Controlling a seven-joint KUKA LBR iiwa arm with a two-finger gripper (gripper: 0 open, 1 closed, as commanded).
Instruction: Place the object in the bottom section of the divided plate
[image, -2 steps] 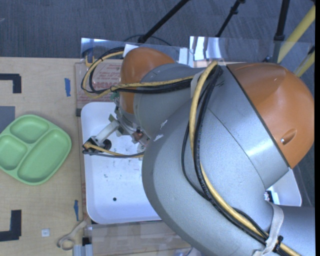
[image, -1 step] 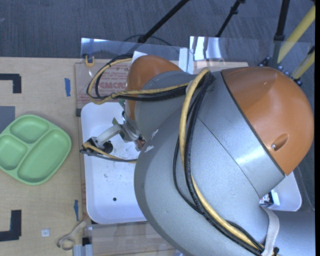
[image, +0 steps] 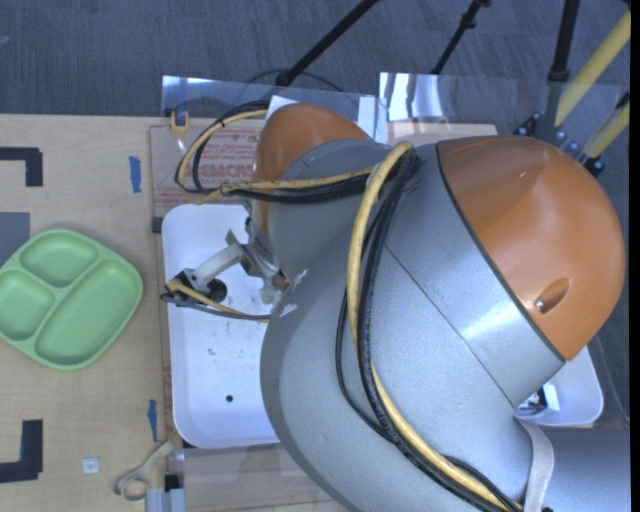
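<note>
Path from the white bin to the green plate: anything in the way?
Nothing visible. Bare bench lies between the white bin and the green plate; only the bin's left wall must be crossed.

Your arm (image: 420, 330) is a thick, rounded grey casing with two glossy orange caps (image: 520, 230), and the larger cap bears a small oval slot (image: 553, 297). A yellow cable (image: 330, 178) and black cables (image: 347, 340) run bundled along it. You'll see a pale strap (image: 540, 465) low down, and your gripper (image: 268, 282) looks silvery.
</note>
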